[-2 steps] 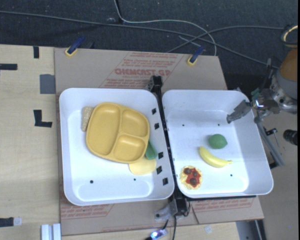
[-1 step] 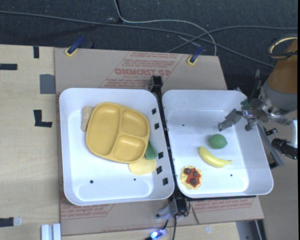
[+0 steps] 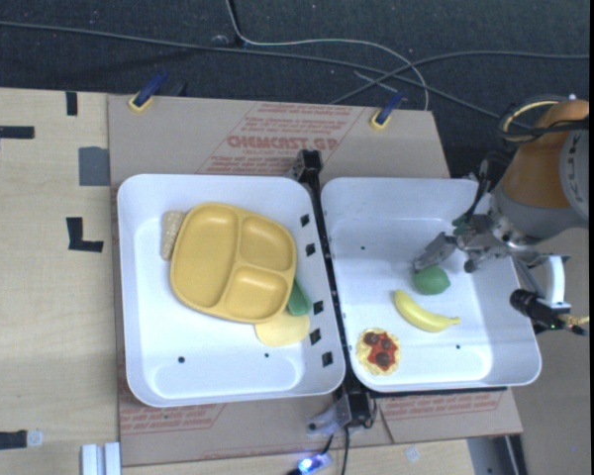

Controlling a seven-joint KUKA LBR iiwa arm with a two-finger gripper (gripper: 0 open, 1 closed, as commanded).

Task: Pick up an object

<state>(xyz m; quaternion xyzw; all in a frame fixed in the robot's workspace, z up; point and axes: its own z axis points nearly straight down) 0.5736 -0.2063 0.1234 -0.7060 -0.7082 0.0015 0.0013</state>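
Observation:
In the right bin [image 3: 495, 364] a round green object [image 3: 433, 280] lies near the middle. Just below it are a yellow banana [image 3: 424, 312] and a small pizza-like disc with red topping [image 3: 379, 350]. My gripper [image 3: 449, 259] hangs low over the right bin, right above the green object's upper edge. It is open, one grey finger to the upper left of the green object and one dark finger to its upper right. Nothing is held between them.
The left bin [image 3: 144, 364] holds a yellow sectioned plate [image 3: 233, 262] lying over a tan piece [image 3: 170, 233], a green piece [image 3: 298, 302] and a pale yellow piece [image 3: 283, 331]. The bins' shared wall [image 3: 325, 275] runs down the middle. Cables cross the dark floor [image 3: 307, 28] behind.

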